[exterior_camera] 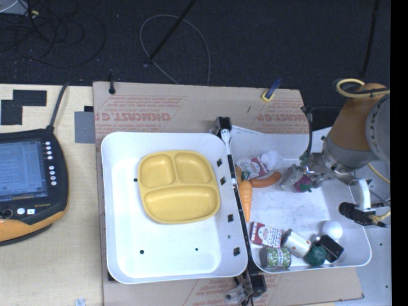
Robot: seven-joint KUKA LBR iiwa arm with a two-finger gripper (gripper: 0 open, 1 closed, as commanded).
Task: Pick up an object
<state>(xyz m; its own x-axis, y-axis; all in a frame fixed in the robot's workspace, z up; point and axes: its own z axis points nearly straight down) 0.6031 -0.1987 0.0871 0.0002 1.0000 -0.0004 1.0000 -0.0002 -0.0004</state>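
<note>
My gripper [301, 178] hangs low over the upper middle of the right bin [290, 210], on the grey arm with its orange band [352, 127]. A small green and magenta thing [306, 183] lies right at the gripper's tip; whether it is held I cannot tell. Left of it lie an orange sausage-shaped piece [265, 181], a carrot [246, 200] and a red and white wrapper [256, 167]. Along the bin's near side sit a red and white packet [264, 234], a green can [278, 258], a white cylinder [295, 241], a dark green ball [315, 255], a black block [332, 248] and a white egg [332, 229].
The left bin [167, 250] holds a yellow divided plate [179, 187]. A teach pendant [29, 174] lies on the bench at the far left. Cardboard [191, 107] sits under both bins. The divider wall [234, 196] between the bins runs just left of the carrot.
</note>
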